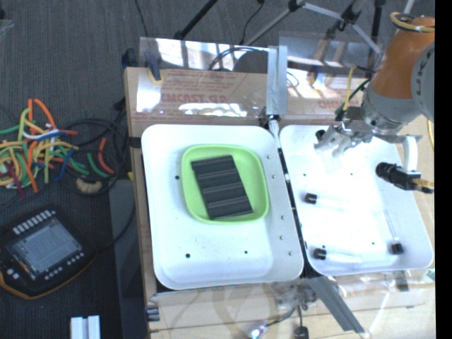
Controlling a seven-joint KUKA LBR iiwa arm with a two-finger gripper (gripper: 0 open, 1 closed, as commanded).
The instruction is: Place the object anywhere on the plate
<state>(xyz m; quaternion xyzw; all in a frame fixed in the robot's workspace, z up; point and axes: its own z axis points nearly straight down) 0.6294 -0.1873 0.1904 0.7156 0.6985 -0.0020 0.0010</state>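
Dark ribbed block (222,186) lying on green plate (256,168) in left bin (162,210); gripper (337,141) over right bin (353,217), finger state indeterminable.

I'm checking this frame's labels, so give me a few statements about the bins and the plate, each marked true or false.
1. The green plate lies in the left bin. True.
2. A dark ridged block lies on the plate. True.
3. The plate is round. False: it is a rounded rectangle.
4. The gripper is over the left bin. False: it is over the right bin.
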